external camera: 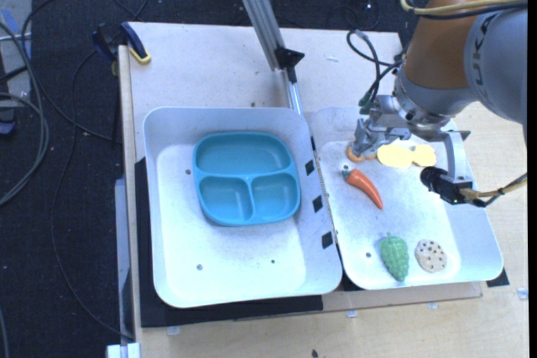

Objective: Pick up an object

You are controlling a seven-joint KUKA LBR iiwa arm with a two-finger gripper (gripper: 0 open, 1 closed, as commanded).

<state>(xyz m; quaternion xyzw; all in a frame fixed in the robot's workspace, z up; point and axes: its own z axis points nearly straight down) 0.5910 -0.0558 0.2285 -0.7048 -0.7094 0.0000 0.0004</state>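
Camera view: my gripper (366,145) is down in the right bin (470,239) over a small orange piece (357,153) beside the yellow item (406,155) (can't tell whether it's open or closed). Carrot (364,186), green item (394,256) and cookie (430,256) lie loose nearby; blue tray (247,178) sits in the left bin (168,264).

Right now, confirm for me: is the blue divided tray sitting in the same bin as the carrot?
No, the blue divided tray lies in the left bin, while the carrot lies in the right bin.
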